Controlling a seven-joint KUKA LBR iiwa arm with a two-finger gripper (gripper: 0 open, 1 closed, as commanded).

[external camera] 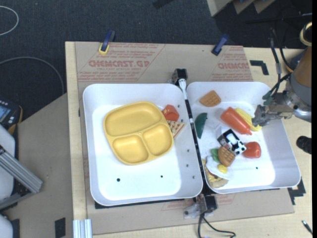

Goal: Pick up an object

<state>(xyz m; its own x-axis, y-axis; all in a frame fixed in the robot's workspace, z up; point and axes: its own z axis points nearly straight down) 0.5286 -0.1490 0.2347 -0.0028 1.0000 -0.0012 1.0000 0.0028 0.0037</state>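
The gripper (pixel 261 116) is poised at the right bin's (pixel 282 175) far side, just beside the yellow corn (pixel 246 116) and orange carrot (pixel 236 120). Finger spread cannot be told; nothing appears held. Light, stiff, perhaps slippery plastic is expected, best pinched across the carrot's middle.

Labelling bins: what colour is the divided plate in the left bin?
Yellow. The plate has three compartments and shows clearly in the camera view.

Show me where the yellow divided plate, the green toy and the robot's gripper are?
Yellow divided plate (pixel 138 133), camera view: middle ridge.
Green toy (pixel 200 123), camera view: its body.
Gripper (pixel 261 118), camera view: between fingertips.
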